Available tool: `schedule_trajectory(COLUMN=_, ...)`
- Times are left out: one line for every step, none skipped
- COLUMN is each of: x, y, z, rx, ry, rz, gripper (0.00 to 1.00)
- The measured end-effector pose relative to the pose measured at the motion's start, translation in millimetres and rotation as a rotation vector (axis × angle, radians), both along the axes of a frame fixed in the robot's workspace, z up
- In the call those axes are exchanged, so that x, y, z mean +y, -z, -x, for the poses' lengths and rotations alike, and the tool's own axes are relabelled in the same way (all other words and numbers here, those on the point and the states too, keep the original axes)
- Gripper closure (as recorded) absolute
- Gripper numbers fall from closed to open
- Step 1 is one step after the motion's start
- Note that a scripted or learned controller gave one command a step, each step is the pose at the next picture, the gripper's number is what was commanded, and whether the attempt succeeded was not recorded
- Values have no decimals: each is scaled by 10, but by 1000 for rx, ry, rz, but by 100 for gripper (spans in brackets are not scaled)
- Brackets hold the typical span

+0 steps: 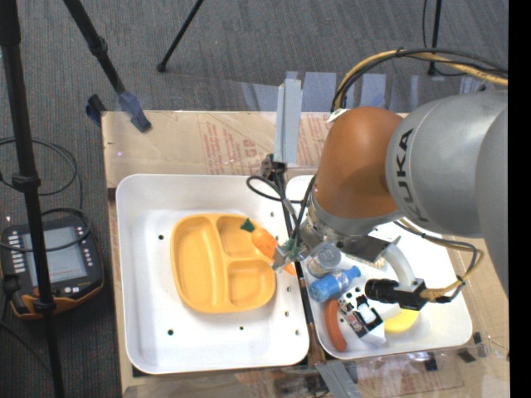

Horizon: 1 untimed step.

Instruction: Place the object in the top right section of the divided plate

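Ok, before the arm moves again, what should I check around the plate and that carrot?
1. Plate lies flat in the left bin: ok.
2. Carrot sits at the plate's top right edge: ok.
3. Carrot fully inside the top right section: cannot tell.
4. Gripper hangs beside the carrot's lower end: ok.
5. Gripper grasping the carrot: cannot tell.
6. Right bin clutter, blue bottle and sausage, stays apart from the plate: ok.

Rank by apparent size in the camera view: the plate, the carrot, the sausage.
1. Plate, clearly largest.
2. Carrot and sausage look about alike; the arm partly hides the carrot, so no ranking between them.
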<state>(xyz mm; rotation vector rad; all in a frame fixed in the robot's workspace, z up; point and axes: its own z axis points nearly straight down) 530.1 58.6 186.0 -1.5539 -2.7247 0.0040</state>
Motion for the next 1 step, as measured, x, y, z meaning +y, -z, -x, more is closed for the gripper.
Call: schedule_trajectory(x=394, y=2, z=200, rx=0, ry=-67, rz=0, gripper=100)
